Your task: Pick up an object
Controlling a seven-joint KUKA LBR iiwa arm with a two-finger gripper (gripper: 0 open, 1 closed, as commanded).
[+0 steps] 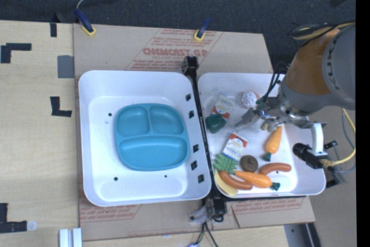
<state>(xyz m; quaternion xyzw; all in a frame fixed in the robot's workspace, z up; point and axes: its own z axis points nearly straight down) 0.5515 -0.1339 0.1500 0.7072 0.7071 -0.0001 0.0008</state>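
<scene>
Arm over right bin, nothing lifted yet.

Left bin (92,124): blue divided plate (152,136) at centre. Right bin (300,185): green toy (215,122), small carton (233,146), brown disc (248,163), long carrot (253,179) at 6 o'clock, red sausage (276,168), small orange carrot (274,140), upright-ish, tapered, at 3 o'clock of carton, and a white ball (249,99) at 12. Gripper (258,114) hovers at 10 o'clock of the small carrot; finger gap can't be told.
</scene>
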